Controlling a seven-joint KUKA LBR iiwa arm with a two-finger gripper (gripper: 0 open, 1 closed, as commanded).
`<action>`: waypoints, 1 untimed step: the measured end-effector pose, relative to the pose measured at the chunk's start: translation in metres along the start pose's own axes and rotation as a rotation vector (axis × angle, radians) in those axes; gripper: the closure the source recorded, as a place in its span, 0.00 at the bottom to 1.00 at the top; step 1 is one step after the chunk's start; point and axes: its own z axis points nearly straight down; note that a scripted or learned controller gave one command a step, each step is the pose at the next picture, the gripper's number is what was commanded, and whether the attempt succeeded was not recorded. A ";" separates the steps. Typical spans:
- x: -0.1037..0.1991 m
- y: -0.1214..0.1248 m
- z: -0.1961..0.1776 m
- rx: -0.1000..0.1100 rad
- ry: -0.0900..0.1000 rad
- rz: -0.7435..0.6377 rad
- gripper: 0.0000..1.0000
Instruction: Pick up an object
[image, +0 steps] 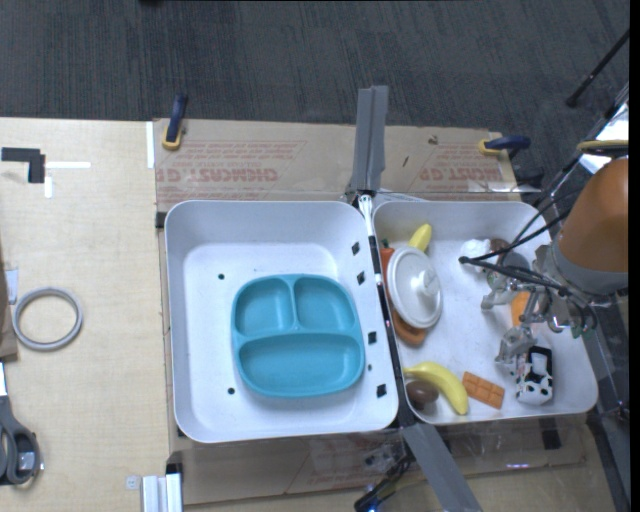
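Take the right bin as your landmark. Beside it sits the left bin, which holds a blue divided plate. Inside the right bin, a white pot lid lies near the dividing wall, a banana and an orange block near the front edge, a black-and-white toy in the front corner. The gripper hangs over that corner; you cannot tell its finger state. You're at the approach step, nothing visibly grasped. Next, descend squarely onto one object.
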 end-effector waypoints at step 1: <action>0.023 -0.004 0.000 -0.001 0.002 0.052 0.00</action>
